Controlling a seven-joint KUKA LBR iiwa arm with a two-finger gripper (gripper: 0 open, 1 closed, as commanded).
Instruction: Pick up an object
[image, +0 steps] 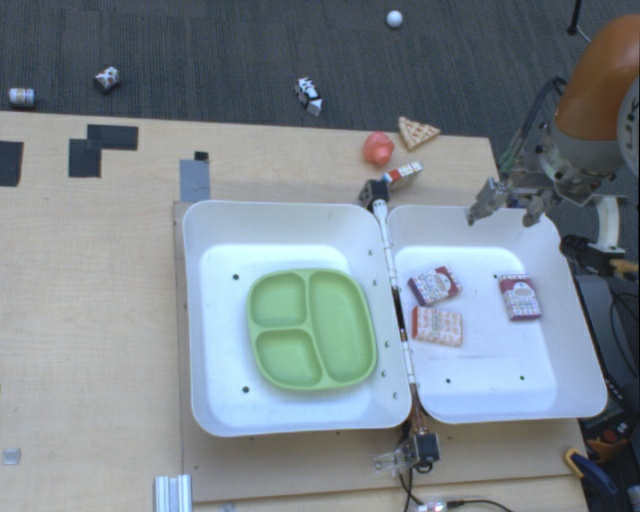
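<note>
Three small red-and-white packets lie in the right bin (570, 400): one (434, 286) toward the left, one (438, 326) just below it, one (519, 298) toward the right. My gripper (510, 207) hangs over the bin's far rim, above and apart from the packets. Its two grey fingers (486, 202) stand spread, with nothing between them. The orange band of the arm (600, 80) rises at the top right.
The left bin (215, 290) holds a green three-compartment plate (312, 330). Beyond the bins on the bench lie a red ball (378, 148), a pizza-slice toy (418, 132) and a small tube (404, 174). Small bits are scattered on the dark floor behind.
</note>
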